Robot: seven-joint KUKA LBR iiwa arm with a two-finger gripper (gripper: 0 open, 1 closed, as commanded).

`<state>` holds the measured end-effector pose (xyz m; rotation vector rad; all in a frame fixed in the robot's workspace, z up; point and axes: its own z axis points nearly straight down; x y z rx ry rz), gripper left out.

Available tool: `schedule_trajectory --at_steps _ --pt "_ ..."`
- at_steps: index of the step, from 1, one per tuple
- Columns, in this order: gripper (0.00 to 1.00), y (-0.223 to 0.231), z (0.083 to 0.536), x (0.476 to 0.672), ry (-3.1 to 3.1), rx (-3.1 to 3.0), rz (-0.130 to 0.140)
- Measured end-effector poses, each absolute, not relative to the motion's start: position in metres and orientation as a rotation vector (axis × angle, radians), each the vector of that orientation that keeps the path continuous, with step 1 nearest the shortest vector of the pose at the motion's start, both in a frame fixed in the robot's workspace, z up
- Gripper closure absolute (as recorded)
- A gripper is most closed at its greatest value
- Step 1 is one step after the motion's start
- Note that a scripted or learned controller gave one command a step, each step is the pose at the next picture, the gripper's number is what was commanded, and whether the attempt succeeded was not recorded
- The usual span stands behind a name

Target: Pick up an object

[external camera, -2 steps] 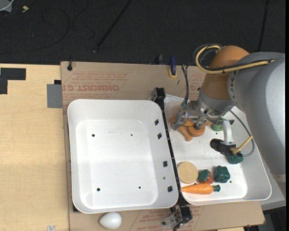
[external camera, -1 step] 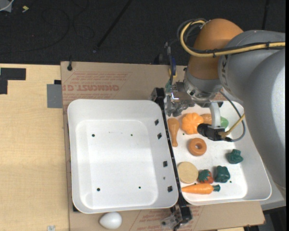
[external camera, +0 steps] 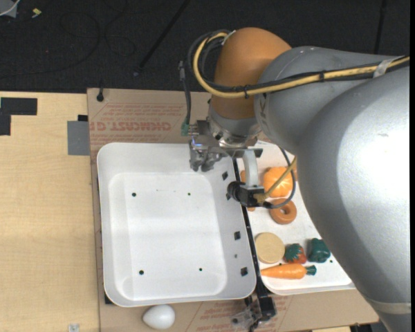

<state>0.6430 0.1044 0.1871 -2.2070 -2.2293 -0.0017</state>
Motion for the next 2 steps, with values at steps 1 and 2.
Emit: schedule_trajectory --at_steps 1,2 --pt "1.00 0.117 0.232 0.644 -2.223 -2.219 -0.001" --pt "1.00 0.202 0.249 0.642 -2.228 -2.212 -0.002"
